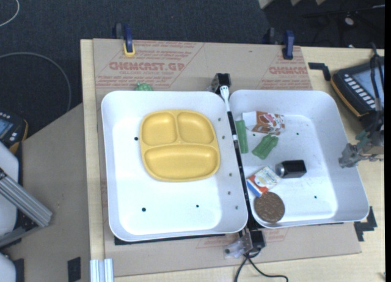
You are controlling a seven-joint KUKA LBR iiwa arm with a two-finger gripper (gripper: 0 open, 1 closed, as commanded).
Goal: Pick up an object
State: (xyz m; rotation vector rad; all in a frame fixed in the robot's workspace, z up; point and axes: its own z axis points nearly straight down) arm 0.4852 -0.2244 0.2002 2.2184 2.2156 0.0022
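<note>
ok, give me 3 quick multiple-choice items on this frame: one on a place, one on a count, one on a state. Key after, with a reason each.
1. Where does the yellow plate lie?
A. in the left bin
B. in the right bin
C. on the bare bench

2. How many compartments does the yellow plate have?
A. two
B. three
C. four

3. How does the gripper stand to the things in the right bin?
A. clamped on the brown disc
B. lifting the black object
C. at the bin's right rim, apart from them

Key: 1 A, it sits in the left bin's upper half. 2 B, two small above one wide. 3 C, it is at the right edge, touching no item.
</note>
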